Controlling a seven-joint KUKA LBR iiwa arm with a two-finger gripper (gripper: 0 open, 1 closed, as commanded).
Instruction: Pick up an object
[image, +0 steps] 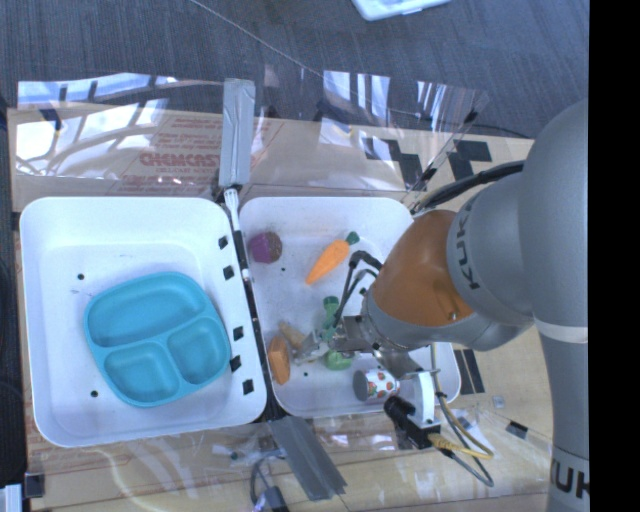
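Several small toys crowd the right bin's (300, 215) near end, where my gripper (335, 345) hangs low over a green piece (330, 312); I cannot tell its finger state. I'd descend straight and centre on the green piece, avoiding the orange item (279, 360) beside it. Farther off lie a toy carrot (330, 259) and purple ball (265, 246); left, a blue divided plate (155, 337).

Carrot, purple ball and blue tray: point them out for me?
carrot (328, 262), camera view, middle of its orange body
purple ball (265, 246), camera view, its centre
blue tray (150, 300), camera view, ridge between compartments
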